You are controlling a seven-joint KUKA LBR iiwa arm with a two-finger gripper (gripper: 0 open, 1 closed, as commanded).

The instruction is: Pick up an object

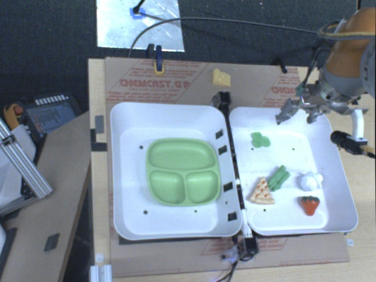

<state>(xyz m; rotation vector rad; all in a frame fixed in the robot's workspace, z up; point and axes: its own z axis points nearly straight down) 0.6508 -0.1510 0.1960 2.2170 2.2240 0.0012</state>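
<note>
My gripper (298,114) hangs over the far edge of the right bin (329,140), its two fingers spread apart with nothing between them. Below it in that bin lie a small green leafy piece (260,139), a green bean-like piece (278,177), a pizza slice (261,192), a white piece (309,181) and a red strawberry (310,205). All of them rest on the bin floor, well apart from the gripper.
The left bin (126,157) holds a green three-compartment plate (181,172). A black divider strip (230,157) runs between the bins. A yellow block (221,77) lies on the cardboard behind them. A black cable arcs over the back.
</note>
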